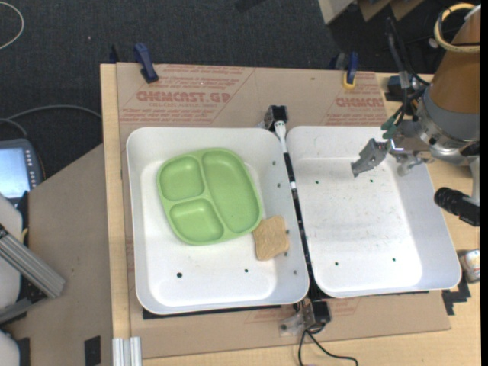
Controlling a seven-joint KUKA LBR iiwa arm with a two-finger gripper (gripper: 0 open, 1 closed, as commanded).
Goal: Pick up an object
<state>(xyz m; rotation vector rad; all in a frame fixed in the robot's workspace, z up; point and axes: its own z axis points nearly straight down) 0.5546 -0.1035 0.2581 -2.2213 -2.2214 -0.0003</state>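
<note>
tan sponge [271, 239] beside green tray [209, 195] in left bin [152, 280]; jaws [387, 158] seemingly released over right bin [366, 280]

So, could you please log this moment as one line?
pincer open over right bin | holds nothing | green tray, tan sponge in left bin

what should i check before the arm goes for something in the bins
1. Pickable things located: ok. Green divided plate and tan sponge both lie in the left bin.
2. Tool over a target: not ok. It hovers above the right bin, away from both things.
3. Tool free of any load: ok, nothing shows between its fingers.
4. Sponge separate from plate: cannot tell, it sits right at the plate's lower right edge.
5. Path to the left bin: ok apart from the black divider between the bins.
</note>
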